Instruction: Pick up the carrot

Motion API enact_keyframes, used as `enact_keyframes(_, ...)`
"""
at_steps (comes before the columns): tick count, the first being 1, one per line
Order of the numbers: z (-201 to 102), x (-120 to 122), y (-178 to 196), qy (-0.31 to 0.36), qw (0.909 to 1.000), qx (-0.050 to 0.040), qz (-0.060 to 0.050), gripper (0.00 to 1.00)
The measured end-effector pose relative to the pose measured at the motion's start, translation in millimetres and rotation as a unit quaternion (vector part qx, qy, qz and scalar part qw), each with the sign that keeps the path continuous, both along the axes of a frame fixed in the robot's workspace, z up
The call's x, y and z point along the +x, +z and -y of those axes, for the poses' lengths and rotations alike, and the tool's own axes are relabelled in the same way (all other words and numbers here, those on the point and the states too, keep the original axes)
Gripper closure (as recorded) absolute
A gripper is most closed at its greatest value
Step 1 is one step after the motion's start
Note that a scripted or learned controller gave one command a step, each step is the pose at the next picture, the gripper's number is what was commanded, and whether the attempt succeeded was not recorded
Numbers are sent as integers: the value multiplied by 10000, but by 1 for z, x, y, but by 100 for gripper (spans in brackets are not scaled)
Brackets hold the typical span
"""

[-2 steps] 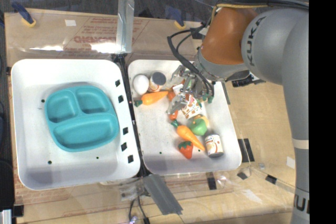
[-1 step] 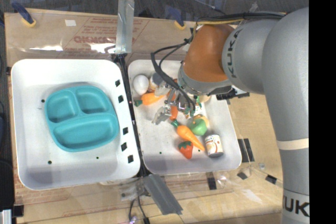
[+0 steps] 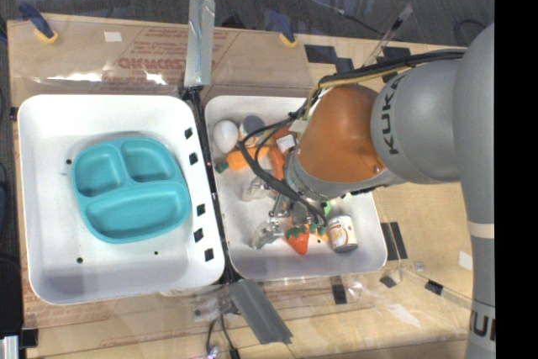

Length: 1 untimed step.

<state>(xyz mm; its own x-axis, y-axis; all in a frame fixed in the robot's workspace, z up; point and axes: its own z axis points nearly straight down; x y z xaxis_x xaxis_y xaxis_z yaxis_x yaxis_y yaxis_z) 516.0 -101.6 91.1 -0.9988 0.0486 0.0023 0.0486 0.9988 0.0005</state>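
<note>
The carrot (image 3: 238, 161) is a small orange piece with a green end, lying at the upper left of the right bin (image 3: 370, 252), partly under the arm's cables. My gripper (image 3: 276, 227) hangs low over the bin's front middle, below and to the right of the carrot and apart from it. A red-orange piece with a green top (image 3: 298, 243) lies right beside the gripper. The arm's orange band (image 3: 336, 139) hides much of the bin's middle.
In the right bin are a white egg-like ball (image 3: 224, 133), a grey-blue item (image 3: 252, 128) and a small white can (image 3: 341, 234). The left bin (image 3: 42, 265) holds a teal divided plate (image 3: 130, 189). A dark divider (image 3: 206, 181) runs between the bins.
</note>
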Motion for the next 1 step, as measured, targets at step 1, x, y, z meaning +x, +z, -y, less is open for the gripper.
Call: enact_keyframes(1, -6, 58, 5, 223, 9997, 0, 24, 0)
